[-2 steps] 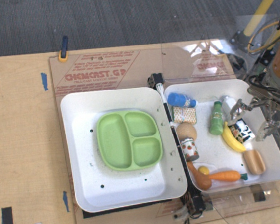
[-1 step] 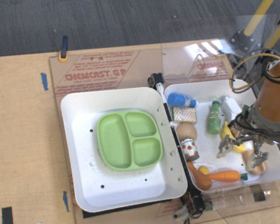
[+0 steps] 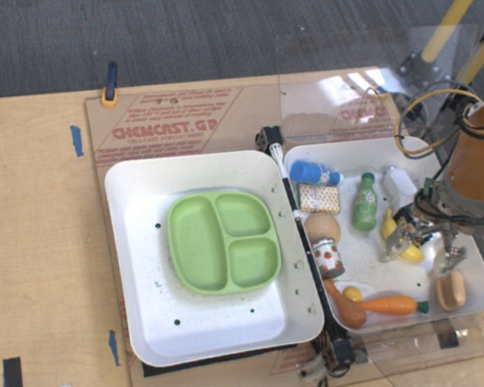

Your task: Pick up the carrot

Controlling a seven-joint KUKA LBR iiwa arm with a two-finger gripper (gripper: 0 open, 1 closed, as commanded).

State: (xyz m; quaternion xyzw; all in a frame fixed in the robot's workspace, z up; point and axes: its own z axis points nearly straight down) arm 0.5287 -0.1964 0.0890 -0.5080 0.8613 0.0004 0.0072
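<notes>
The jaws (image 3: 411, 235) hang low over the right shallow white bin (image 3: 480, 288), in its right half, among a small yellow piece (image 3: 411, 253) and a yellow banana-shaped toy (image 3: 389, 223); how far apart they stand cannot be told, and nothing can be seen gripped between them. The orange carrot with a green stub end (image 3: 390, 305) lies flat along that bin's near edge, apart from the jaws and nearer the front of the tabletop (image 3: 44, 278). A tan bread-roll toy (image 3: 450, 289) lies just right of the carrot.
</notes>
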